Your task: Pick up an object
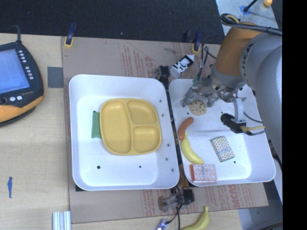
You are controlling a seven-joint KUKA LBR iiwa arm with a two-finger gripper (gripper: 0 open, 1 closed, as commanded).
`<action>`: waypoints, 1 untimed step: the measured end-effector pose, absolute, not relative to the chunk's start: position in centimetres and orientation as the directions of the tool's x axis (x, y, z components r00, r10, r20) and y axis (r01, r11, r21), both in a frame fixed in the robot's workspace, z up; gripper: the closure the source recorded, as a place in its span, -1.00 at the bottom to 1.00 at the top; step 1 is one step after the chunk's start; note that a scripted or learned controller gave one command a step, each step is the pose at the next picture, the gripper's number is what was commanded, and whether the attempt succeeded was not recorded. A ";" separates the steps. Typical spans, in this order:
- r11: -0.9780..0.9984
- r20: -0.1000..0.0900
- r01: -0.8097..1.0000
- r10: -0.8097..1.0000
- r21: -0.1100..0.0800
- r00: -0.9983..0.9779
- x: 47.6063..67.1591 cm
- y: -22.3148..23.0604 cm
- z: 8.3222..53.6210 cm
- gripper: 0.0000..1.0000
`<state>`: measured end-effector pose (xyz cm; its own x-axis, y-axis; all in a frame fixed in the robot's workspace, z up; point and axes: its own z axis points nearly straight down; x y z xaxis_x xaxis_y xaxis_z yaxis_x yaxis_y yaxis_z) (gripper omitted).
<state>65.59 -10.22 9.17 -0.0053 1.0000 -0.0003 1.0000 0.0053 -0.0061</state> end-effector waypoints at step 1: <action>0.003 -0.001 1.000 1.000 -0.002 -0.003 65.6 -13.1 9.2 -1.00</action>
<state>65.62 -13.08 9.21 -0.0025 1.0000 -0.0006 1.0000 0.0025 -0.0022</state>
